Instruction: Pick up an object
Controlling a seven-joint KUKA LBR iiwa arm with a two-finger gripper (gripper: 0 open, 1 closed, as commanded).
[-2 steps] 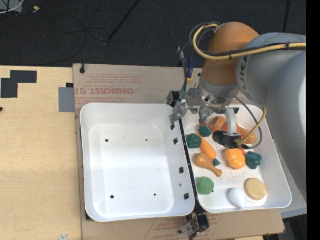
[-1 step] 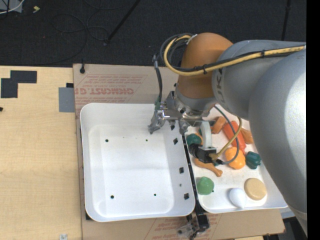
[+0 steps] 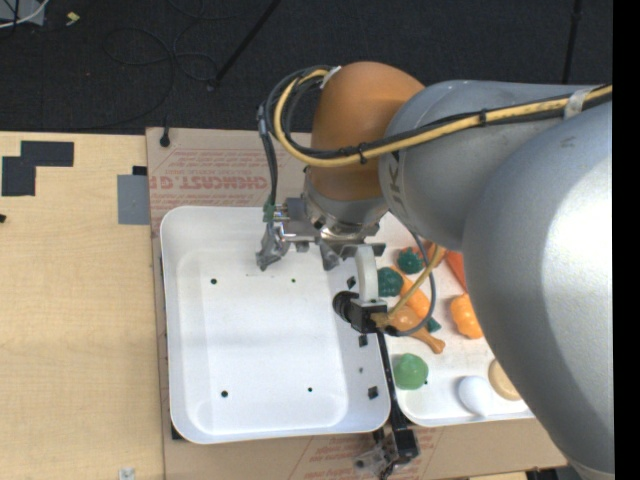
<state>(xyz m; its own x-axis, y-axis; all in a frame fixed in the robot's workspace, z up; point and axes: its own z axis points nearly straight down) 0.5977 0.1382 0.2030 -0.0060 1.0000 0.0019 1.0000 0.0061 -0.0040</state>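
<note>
Gripper (image 3: 312,256) hangs over the upper right part of the left bin (image 3: 190,268), just under the orange band (image 3: 355,118) of the arm. Its two dark fingers stand apart, one on the left near the bin floor and one on the right close to the divider between the bins, and nothing is seen between them.

Below the gripper, the floor of the left bin is bare white with some small dark dots. So the things to pick lie to the right of the gripper, across the two rims, in the right bin (image 3: 440,413).

Nearest to the gripper is a dark green piece (image 3: 388,282), rounded and lumpy, just beside the right finger. Next to it an orange-brown object (image 3: 415,326) lies stretched along a slant, from upper right to lower left, with a thin stem going toward the lower right. A round light green ball (image 3: 410,371) sits below it, near the divider. Further right there is a bright orange lump (image 3: 465,316), and low in the bin a white rounded piece (image 3: 472,393) and a pale tan one (image 3: 503,380), partly hidden by the arm.

I judge that the next move calls for a short shift to the right, over the rim, and then going down on one of these toys; the green ball looks the most free standing.
</note>
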